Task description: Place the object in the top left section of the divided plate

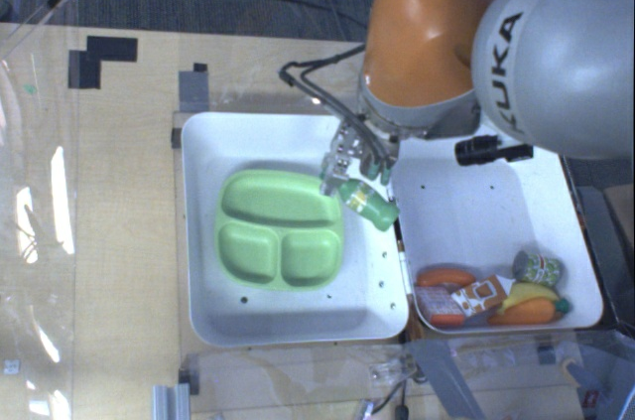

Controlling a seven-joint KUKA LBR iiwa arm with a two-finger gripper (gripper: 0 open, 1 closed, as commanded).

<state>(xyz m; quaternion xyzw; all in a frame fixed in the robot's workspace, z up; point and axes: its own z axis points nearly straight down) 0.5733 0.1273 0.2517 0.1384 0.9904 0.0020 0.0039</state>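
Green bottle [368,204] beneath gripper [349,172]

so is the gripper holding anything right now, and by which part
Yes. The gripper holds a small green bottle by its upper end, the body hanging tilted beside the green divided plate.

Left of the divided plate [281,239] you have bare bin [203,210] floor, while the arm [466,41] and a green bottle [369,205] crowd its right edge.
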